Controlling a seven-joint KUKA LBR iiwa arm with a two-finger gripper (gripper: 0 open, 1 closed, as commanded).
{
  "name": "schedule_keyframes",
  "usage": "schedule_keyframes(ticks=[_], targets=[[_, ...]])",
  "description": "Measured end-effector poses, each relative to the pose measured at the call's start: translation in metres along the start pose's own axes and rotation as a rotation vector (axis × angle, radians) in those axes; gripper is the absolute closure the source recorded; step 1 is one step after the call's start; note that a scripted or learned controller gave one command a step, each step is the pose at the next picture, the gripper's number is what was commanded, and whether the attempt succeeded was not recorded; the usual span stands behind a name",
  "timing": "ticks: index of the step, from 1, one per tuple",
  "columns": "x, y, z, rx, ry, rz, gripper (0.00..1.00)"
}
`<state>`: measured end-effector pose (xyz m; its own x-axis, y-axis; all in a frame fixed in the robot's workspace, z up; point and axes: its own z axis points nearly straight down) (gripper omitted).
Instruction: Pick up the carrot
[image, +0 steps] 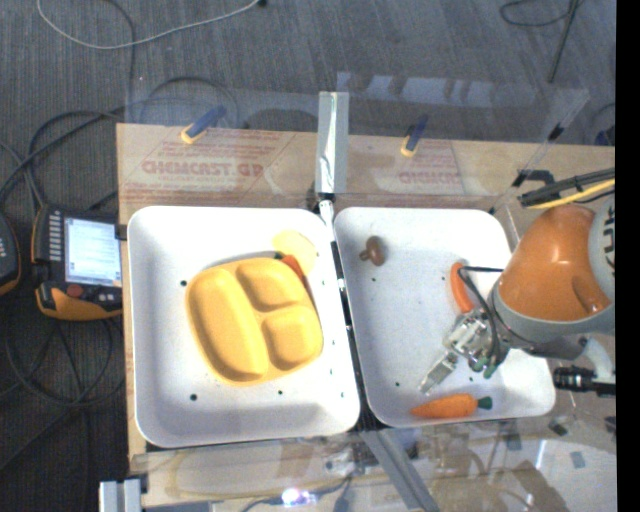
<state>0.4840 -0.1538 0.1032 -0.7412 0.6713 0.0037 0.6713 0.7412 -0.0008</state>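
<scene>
The carrot (445, 406), orange with a small green stub at its right end, lies flat along the front wall of the right bin (400, 300). My gripper (441, 371) hangs just above and slightly behind it, pointing down and to the left from the arm's orange band (555, 270). It stands a short way from the carrot, and nothing shows in it.
A small brown knob-like object (374, 250) sits at the back of the right bin. An orange strip (459, 285) lies half hidden beside the arm. The left bin (160, 330) holds a yellow divided plate (258, 318), with a pale disc (293, 242) and a red-orange piece (292, 265) behind it.
</scene>
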Motion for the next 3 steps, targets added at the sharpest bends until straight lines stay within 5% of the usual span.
schedule_keyframes(ticks=[1, 2, 3], targets=[[0.000, 0.002, -0.008, -0.003, 0.003, -0.005, 1.00], [0.062, 0.134, -0.079, 0.000, -0.002, -0.221, 1.00], [0.072, 0.160, -0.079, 0.002, -0.002, 0.228, 1.00]])
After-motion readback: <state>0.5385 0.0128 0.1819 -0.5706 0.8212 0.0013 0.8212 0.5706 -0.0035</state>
